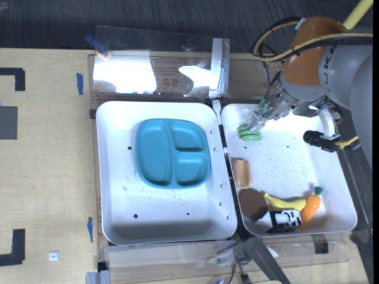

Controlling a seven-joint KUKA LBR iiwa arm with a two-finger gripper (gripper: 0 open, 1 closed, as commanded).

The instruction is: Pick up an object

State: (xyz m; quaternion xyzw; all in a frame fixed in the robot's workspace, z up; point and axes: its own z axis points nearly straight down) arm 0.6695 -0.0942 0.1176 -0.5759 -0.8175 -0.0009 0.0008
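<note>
No legible text, labels or numbers anywhere.

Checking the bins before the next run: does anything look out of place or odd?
Nothing looks spilled or damaged. The blue tray sits slightly askew in the left bin; toys crowd the right bin's near corner, the banana leaning on the carrot.

1. A robotics lab bench; a grey arm (349, 70) with trailing cables reaches over two white bins (112, 218)
2. Black marker tape (15, 78) on the plywood benchtop (41, 170); dark carpet (148, 5) beyond
</note>
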